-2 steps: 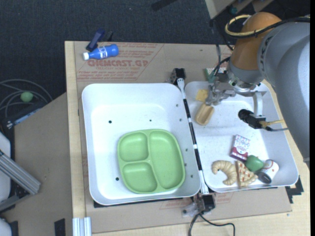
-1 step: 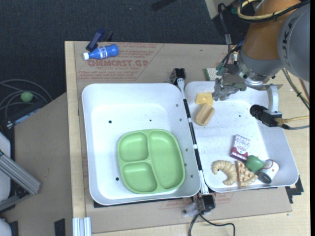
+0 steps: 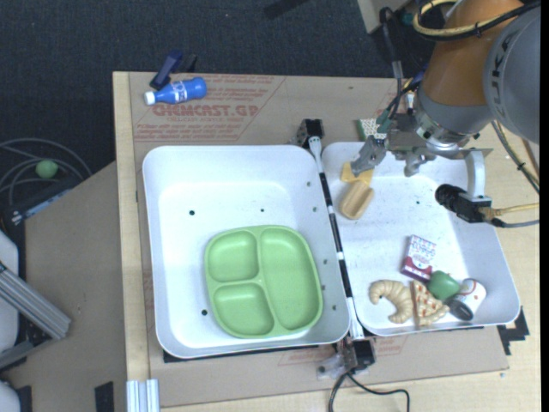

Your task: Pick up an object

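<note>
Here, the grey two-finger gripper [image 3: 390, 154] is seen at two o'clock, fingers spread wide, holding nothing. A tan, bread-like oblong piece [image 3: 356, 199], perhaps toy food, lies just beside its left finger at seven o'clock, in the right white bin [image 3: 489, 256].

Smooth glossy plastic is seen on the white bins [image 3: 171, 230] and green tray [image 3: 262, 280]; the bench [image 3: 257, 110] looks like matt cardboard.
</note>
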